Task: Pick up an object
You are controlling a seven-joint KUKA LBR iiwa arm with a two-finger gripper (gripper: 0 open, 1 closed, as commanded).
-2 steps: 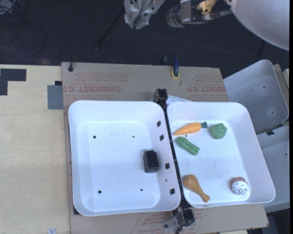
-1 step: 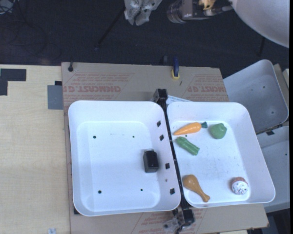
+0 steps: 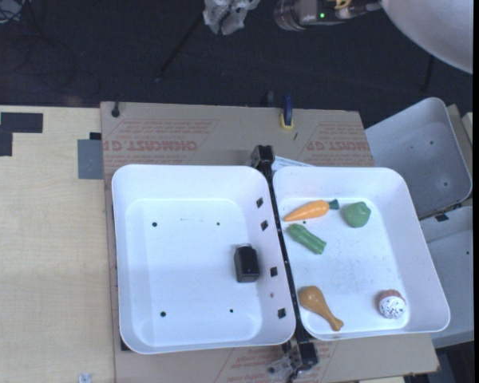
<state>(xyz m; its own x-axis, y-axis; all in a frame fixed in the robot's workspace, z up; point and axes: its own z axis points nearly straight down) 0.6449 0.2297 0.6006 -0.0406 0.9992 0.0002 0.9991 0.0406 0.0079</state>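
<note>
While hand (image 3: 227, 10) sits cut off at top edge, grip state unclear, black obj (image 3: 247, 263) indistinct in L bin (image 3: 144, 186).

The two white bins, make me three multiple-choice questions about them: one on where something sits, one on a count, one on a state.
1. Where is the black block?
A. In the left bin, near the divider
B. In the right bin, beside the carrot
C. On the cardboard outside the bins

2. How many things lie in the right bin?
A. Two
B. Five
C. Eight

3. How is the drumstick placed?
A. Lying flat on the bin floor
B. Stacked on the carrot
C. Lying outside the bins

Answers:
1 A, it sits in the left bin near the middle divider.
2 B, carrot, green piece, green stick, drumstick, speckled ball.
3 A, it lies alone, touching nothing.
</note>
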